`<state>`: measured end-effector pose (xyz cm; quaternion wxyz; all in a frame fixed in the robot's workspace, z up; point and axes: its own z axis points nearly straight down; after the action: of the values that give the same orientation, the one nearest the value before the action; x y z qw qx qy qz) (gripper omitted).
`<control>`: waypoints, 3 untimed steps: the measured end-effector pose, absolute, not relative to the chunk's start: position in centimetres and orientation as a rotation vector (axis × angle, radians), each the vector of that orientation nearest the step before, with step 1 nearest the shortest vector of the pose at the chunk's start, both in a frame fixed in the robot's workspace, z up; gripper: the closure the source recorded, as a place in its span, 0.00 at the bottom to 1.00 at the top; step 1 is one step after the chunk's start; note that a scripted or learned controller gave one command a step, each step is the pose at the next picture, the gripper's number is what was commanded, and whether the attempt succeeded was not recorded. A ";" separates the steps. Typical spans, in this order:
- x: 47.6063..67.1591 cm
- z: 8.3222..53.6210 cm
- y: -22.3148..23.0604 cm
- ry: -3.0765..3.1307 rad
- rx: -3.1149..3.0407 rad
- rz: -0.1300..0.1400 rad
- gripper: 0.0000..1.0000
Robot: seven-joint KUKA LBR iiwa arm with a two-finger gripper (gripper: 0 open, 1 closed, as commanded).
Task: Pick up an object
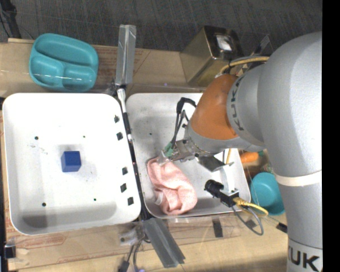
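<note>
With its pincer low in the right bin, touching the top edge of the pink cloth that lies crumpled against that bin's near wall, the arm leaves its grip impossible to tell, while a blue cube sits in the left bin.

my read on surfaces: pink cloth soft, fleecy, matt, crumpled. both bins look like smooth white plastic, left bin faintly speckled, right bin scuffed grey. blue cube matt, smooth-faced. teal tray glossy plastic. arm smooth grey shell, satin sheen; orange band glossy. worktop looks like bare wood, matt.
</note>
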<state>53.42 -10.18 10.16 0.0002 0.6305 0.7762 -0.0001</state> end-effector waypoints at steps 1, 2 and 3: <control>58.9 19.2 -6.5 2.595 1.771 0.000 1.00; 58.9 19.2 -6.5 2.595 1.771 0.000 0.00; 61.8 12.0 -11.2 2.732 1.557 -0.001 0.00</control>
<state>61.84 -11.16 12.01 -0.0012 0.4952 0.8688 -0.0004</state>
